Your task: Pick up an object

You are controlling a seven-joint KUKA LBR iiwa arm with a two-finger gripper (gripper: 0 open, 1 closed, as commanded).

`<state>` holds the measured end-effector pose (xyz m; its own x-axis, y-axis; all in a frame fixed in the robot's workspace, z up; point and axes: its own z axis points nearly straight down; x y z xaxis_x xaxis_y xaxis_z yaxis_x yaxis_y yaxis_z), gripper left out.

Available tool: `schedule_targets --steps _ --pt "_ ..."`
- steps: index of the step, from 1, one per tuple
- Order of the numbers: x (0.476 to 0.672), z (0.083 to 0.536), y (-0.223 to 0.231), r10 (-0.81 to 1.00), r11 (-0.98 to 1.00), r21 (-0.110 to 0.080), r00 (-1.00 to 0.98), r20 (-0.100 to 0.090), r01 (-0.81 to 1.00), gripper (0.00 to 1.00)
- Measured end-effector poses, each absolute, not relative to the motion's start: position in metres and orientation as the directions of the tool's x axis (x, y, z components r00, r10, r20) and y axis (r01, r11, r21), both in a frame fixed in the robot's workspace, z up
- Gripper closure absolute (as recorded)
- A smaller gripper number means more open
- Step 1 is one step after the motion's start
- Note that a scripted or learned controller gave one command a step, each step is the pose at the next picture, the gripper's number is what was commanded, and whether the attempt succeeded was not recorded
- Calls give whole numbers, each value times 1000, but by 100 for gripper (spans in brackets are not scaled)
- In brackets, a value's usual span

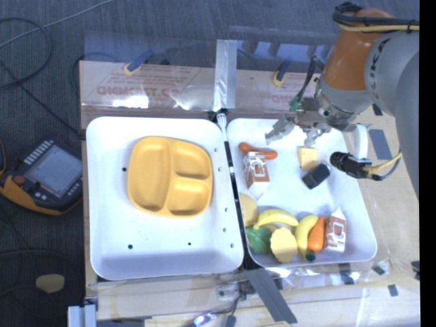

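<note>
camera view: the gripper [296, 132] hangs over the far end of the right bin [354, 247], its two fingers spread wide with nothing between them. the nearest things are a pale yellow block [308, 158] just beside it at five o'clock and a small carton [257, 169] at seven o'clock, long axis running twelve to six. i judge the block the likelier pick.
</note>
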<state>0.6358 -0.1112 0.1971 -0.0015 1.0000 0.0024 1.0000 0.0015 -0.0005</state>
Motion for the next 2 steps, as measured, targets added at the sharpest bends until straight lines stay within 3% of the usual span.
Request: schedule_targets --steps 1,2 --pt "621 106 -135 995 -96 0 96 -1 995 0" --pt "596 89 -127 999 -39 14 39 -6 999 0"
